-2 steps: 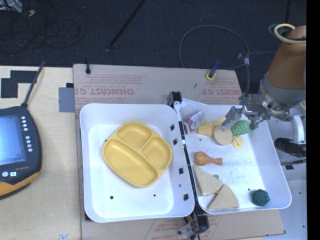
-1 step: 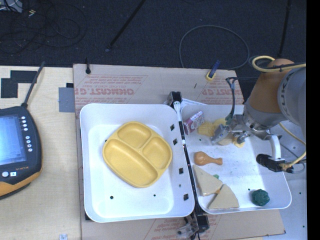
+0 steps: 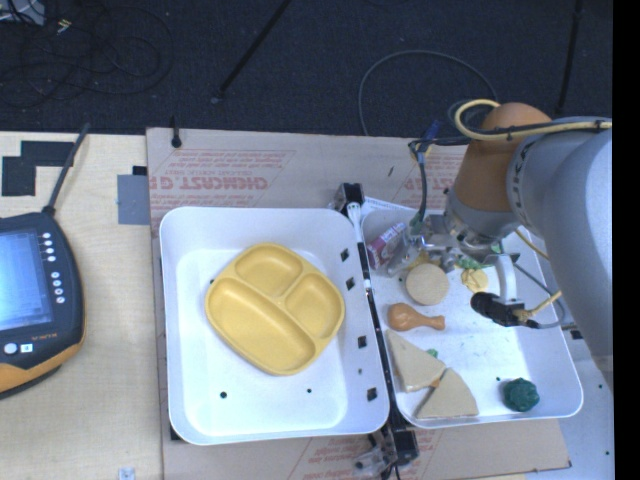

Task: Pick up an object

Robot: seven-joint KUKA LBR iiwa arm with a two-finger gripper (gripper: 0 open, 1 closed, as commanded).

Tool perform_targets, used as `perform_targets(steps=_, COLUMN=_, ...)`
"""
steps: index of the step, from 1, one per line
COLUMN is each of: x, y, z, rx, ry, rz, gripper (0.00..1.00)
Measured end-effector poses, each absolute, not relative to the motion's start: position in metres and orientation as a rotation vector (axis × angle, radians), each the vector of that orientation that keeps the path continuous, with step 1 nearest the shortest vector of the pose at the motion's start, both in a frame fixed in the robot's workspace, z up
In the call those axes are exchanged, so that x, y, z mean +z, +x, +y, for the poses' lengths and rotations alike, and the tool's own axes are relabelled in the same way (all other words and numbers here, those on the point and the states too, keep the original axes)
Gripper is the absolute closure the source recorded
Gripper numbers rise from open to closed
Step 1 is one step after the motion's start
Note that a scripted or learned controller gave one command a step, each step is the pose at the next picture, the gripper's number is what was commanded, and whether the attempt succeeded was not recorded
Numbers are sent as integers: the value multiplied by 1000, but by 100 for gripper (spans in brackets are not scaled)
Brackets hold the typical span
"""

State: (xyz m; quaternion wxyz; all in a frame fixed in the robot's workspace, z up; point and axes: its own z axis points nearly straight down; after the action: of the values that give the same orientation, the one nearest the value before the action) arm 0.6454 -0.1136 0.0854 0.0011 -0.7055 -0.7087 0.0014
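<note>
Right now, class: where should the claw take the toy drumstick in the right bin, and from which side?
Probably the drumstick at its thin handle end, pointing right, coming from above. It lies flat and apart from the neighbouring round cookie, and the handle is narrower than the bulb.

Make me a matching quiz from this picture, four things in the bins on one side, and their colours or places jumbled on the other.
Things:
1. tray
2. ball
3. drumstick
4. sandwich halves

Descriptions:
A. dark green, near right corner of right bin
B. yellow, in left bin
C. tan triangles, near edge of right bin
D. orange-brown, middle of right bin

Pairs: 1-B, 2-A, 3-D, 4-C
</note>
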Motion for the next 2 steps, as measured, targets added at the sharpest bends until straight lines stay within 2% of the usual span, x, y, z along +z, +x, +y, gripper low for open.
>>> perform_targets(steps=1, x=92, y=645, z=-114, rx=4, ry=-2213, rz=-2215, gripper=100)
perform_targets(steps=2, x=92, y=644, z=-114, rx=5, ry=-2213, rz=-2215, gripper=0)
